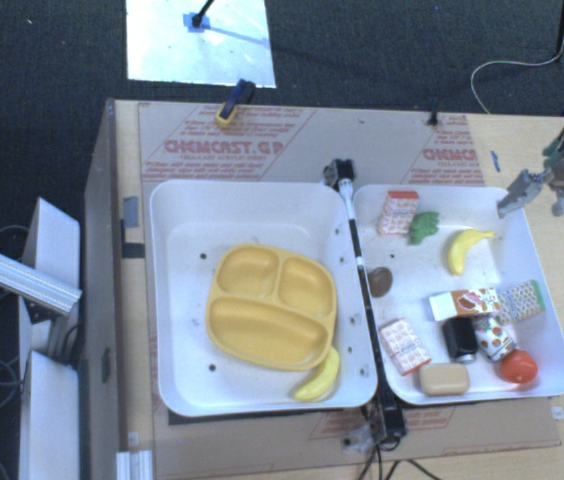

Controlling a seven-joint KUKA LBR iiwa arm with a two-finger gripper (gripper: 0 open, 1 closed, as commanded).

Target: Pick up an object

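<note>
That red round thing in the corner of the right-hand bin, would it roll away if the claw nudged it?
Probably. The red ball-like toy looks round and smooth, so it may roll or slip. The bin wall and the patterned packet beside it should limit its travel.

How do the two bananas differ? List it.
The banana in the left bin lies against the yellow divided plate; the banana in the right bin lies free on bare floor. The left one sits at its bin's near edge, the right one towards the far side. Both are yellow and curved.
</note>
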